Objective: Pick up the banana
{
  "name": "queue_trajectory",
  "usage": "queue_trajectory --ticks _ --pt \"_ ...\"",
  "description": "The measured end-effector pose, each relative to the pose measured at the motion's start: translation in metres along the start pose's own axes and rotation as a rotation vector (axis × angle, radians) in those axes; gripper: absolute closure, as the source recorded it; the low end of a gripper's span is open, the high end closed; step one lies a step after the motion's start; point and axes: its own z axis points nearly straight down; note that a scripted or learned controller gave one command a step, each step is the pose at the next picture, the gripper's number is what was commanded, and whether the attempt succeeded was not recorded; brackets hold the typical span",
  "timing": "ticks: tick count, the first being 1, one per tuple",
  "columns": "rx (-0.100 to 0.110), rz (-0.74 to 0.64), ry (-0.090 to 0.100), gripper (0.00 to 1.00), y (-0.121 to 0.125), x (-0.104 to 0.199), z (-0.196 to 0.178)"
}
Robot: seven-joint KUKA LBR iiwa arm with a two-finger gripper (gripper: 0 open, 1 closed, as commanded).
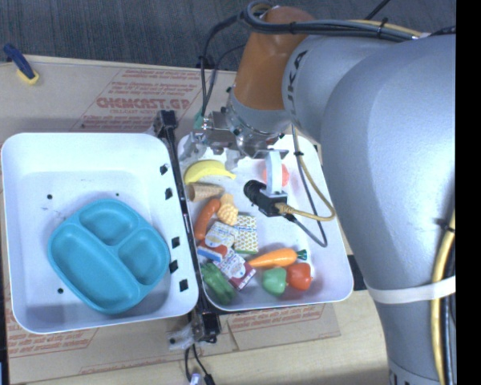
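Bins: two white bins side by side on the bench; left bin (16,215), right bin (333,283).
Left bin: holds one blue plate (108,251) with three compartments, lying toward the near side.
Right bin: crowded with toy food.
Banana: one banana (208,170), yellow, lying at the far left of the right bin, just beside the divider between the bins.
Carrots: two; one carrot (272,257) lies across the near right, a second orange piece (206,217) lies along the left wall.
Green pieces: two; a pepper (274,281) near the near wall and a darker green item (216,283) at the near left.
Tomato: one red tomato (300,275), touching the pepper on its right.
Packets: several small printed packets (224,239) in the middle; the exact count is unclear.
Arm: one grey arm (369,135) with an orange band, reaching in from the right over the far end of the right bin.
Gripper: the gripper (224,139) sits just beyond the banana, close above it.
Fingers: hidden by the wrist hardware; released or clenched, I cannot tell.
Bench: cardboard (136,95) lies under the bins.
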Motion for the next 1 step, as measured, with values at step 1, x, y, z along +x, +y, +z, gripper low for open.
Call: queue_trajectory --ticks 1 --pt "0.000 0.000 0.000 0.00 0.0000 0.0000 0.0000"
